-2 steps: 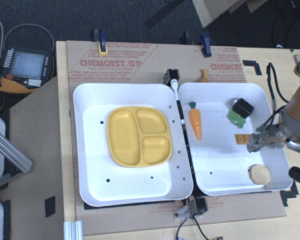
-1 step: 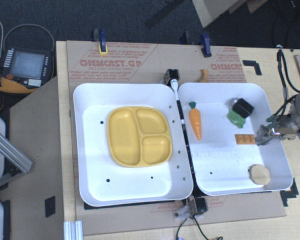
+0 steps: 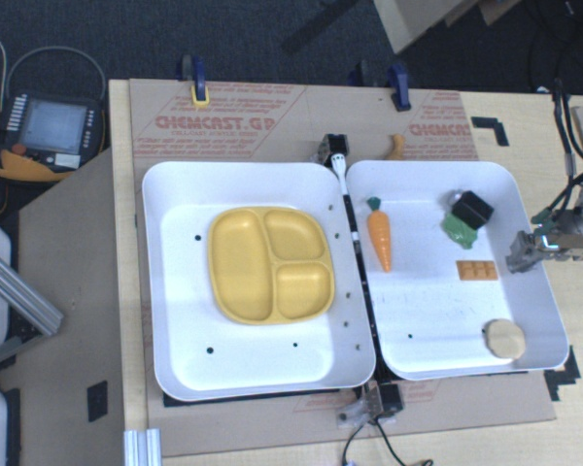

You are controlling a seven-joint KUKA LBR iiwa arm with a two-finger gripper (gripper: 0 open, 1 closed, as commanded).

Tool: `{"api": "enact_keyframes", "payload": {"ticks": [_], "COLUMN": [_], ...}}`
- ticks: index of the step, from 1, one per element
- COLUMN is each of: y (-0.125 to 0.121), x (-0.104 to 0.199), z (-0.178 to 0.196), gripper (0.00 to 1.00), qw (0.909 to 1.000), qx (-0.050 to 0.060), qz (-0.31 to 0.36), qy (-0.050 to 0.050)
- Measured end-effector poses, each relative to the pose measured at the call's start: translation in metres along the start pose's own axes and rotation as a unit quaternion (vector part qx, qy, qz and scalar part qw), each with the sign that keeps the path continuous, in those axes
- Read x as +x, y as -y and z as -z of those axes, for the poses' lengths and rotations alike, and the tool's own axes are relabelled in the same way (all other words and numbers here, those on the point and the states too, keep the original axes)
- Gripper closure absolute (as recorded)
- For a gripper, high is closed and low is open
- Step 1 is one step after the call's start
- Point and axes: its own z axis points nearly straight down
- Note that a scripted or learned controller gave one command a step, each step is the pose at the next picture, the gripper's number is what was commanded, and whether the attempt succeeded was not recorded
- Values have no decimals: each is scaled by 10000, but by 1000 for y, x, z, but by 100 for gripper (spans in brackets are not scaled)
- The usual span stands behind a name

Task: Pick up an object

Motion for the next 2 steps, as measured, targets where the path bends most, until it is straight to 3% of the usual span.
{"api": "enact_keyframes", "payload": {"ticks": [2], "y": [-52], "x": [92], "z": [-4], "gripper": [100], "qw": [10000], "qx": [8], "qz": [27], "qy": [-16]}}
